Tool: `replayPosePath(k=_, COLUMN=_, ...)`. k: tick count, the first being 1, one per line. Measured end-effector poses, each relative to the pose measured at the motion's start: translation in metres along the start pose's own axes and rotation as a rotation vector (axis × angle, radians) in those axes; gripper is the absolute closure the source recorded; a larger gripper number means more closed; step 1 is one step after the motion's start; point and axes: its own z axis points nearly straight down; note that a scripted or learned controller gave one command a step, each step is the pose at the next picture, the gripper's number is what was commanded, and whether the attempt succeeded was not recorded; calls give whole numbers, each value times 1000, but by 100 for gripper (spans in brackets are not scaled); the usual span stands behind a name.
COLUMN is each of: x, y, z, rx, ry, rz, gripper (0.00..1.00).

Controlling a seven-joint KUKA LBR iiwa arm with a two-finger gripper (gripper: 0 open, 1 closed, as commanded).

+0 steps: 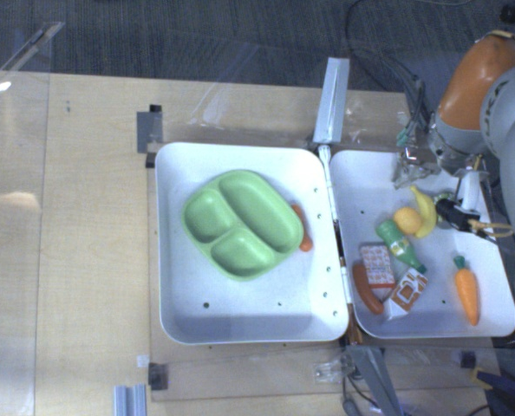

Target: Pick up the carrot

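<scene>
The carrot (467, 295), orange with a small green top, lies near the front right corner of the right bin (361, 180), its top pointing to the back. My gripper (412, 166) hangs over the back of that bin, well behind the carrot and to its left, with nothing seen in it. The grey arm with its orange band (476, 85) comes in from the upper right.
Between gripper and carrot lie a banana (426, 208), a lemon (407, 222) and a green bottle (398, 243). A sausage (367, 288) and two small cartons (408, 289) sit at the front left. The left bin (240, 319) holds a green divided plate (242, 224) with a small orange piece (303, 230) beside it.
</scene>
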Motion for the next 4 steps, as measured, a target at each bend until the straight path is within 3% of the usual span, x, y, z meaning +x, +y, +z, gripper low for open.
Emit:
replayPosePath(k=1, x=2, y=2, z=-9, rx=-3, ry=-1, rz=-6, gripper=100)
replayPosePath(k=2, x=-30, y=-2, z=19, rx=7, ry=1, rz=114, gripper=100)
replayPosePath(k=4, x=-26, y=2, z=0, rx=1, ry=-1, rz=100, gripper=100)
